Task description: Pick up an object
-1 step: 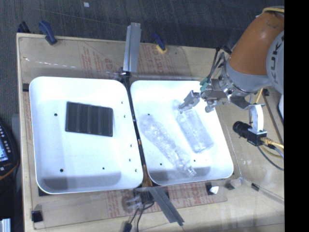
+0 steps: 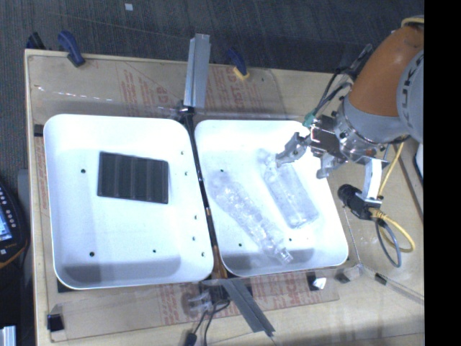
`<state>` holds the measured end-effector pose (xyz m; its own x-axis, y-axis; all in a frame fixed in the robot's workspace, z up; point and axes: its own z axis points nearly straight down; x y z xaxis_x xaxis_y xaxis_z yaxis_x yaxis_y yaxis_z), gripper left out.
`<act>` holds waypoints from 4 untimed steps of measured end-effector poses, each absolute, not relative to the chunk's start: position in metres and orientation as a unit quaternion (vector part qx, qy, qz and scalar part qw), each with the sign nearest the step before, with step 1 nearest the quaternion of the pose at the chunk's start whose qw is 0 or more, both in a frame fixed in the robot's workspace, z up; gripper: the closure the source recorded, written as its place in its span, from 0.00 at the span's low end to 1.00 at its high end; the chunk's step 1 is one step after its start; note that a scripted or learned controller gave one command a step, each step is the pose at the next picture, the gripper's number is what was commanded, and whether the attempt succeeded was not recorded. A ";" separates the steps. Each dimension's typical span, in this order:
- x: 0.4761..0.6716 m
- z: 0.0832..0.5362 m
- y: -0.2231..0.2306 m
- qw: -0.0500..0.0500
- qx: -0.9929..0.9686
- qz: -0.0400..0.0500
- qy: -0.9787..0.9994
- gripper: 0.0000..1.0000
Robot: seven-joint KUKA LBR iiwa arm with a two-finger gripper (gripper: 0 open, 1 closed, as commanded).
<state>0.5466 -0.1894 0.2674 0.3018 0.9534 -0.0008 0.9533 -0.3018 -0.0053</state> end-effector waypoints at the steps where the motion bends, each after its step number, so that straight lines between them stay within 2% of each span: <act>1: 0.514 0.193 -0.145 0.003 -0.889 0.003 -0.458 0.00; 2: 0.490 0.233 -0.182 0.000 -0.845 0.000 -0.534 0.00; 3: 0.484 0.281 -0.133 -0.001 -0.767 -0.001 -0.642 0.00; 4: 0.482 0.305 -0.143 0.000 -0.788 0.000 -0.616 0.00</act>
